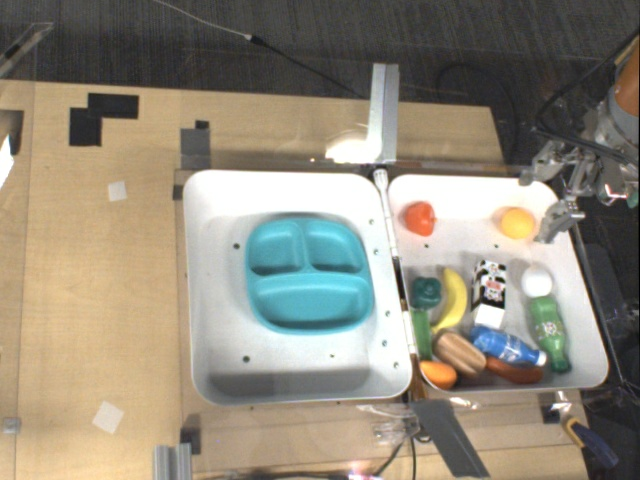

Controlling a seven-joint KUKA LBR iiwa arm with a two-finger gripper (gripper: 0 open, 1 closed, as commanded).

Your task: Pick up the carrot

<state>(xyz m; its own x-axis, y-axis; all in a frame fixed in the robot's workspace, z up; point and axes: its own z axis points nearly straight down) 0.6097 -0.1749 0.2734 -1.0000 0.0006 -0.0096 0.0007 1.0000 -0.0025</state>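
Hovering at right bin's [590, 298] top right corner, gripper [557, 218] jaw state unclear, carrot [437, 373] lying at bin's bottom left corner beside hot dog [460, 351], well apart from gripper, teal divided plate [305, 273] in left bin [215, 268]

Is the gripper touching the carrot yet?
Apart. The camera view shows the gripper at the right bin's far right corner, while the carrot lies at its near left corner, with other items between them.

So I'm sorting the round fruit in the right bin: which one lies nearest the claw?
The yellow-orange ball, near the bin's upper right corner, just left of the claw. The red tomato lies further left, by the divider.
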